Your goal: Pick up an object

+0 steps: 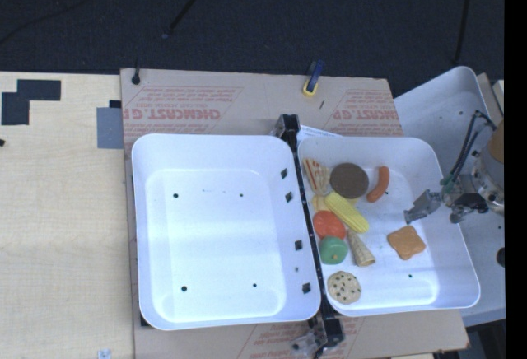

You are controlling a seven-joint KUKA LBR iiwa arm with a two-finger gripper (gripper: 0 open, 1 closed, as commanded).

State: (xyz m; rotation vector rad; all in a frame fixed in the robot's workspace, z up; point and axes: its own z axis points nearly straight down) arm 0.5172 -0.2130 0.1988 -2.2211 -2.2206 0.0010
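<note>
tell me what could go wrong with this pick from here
The hand sits at the right bin's right side, closest to the toast piece, which lies flat and may be hard to pinch. The tomato, corn and green piece crowd together by the divider, so a grasp there could snag neighbours.

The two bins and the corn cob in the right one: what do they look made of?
The bins look like thin moulded plastic, glossy white, with rounded corners and soft highlights. The corn cob seems to be toy plastic: a uniform bright yellow and smooth; its surface detail is too small to tell.
</note>
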